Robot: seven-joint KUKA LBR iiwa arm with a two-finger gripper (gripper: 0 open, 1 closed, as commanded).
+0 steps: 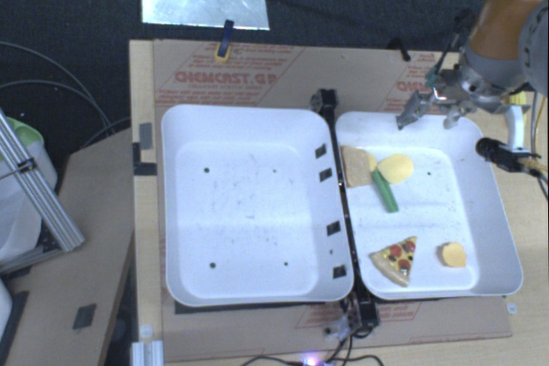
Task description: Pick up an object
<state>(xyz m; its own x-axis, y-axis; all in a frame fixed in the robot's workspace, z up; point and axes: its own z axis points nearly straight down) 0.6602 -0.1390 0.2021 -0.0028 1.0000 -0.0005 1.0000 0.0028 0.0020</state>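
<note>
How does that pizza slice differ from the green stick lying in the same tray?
The pizza slice is a flat triangle, tan with red toppings; the green stick is thin, straight and plain green. The pizza slice lies near the right bin's front edge, touching nothing; the green stick lies farther back, against a pale yellow piece. Both rest flat in that bin, away from the gripper.

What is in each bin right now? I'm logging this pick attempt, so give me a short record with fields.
left bin: nothing visible inside
right bin: five items
items: tan slice, yellow round piece, green stick, pizza slice, small orange piece
contacts: green stick lies against the yellow round piece and beside the tan slice; the pizza slice and small orange piece lie apart
gripper: over the right bin's far rim, open, holding nothing
</note>
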